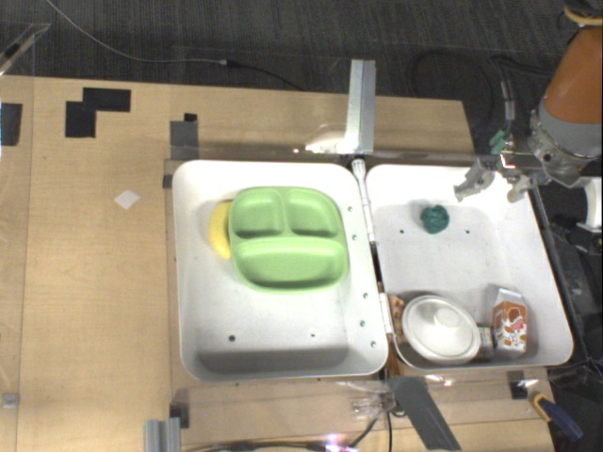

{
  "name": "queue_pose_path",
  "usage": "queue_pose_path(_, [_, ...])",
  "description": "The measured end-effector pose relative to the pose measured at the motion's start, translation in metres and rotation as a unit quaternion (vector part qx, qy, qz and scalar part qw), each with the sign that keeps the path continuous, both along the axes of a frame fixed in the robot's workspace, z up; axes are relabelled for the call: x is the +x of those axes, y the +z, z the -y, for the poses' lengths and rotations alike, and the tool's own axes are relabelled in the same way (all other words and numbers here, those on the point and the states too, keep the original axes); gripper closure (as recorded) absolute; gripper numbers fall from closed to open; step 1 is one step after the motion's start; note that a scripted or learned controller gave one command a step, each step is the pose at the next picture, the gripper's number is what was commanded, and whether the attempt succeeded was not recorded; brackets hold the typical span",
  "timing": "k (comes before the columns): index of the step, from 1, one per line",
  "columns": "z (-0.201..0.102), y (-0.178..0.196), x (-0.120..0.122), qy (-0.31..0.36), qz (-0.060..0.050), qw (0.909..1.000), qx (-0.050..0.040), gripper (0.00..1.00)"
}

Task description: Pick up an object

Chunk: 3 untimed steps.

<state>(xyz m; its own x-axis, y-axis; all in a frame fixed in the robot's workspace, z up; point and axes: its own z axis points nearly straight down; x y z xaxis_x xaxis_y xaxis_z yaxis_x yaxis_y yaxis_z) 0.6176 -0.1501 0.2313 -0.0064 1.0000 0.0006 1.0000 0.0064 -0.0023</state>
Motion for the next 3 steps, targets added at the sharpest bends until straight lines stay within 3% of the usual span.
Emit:
queue_pose_path(1, [-0.029,-0.088,0.046,0.046,0.000,0.9990,0.0001,0.00])
queue_pose_path(2, [-0.051,0.033,0.040,0.153,0.003,0.9882,-0.0009,0.00])
queue_pose_path(3, [-0.061,-0.134,0.037,0.135,0.001,0.9908,0.0001,0.00])
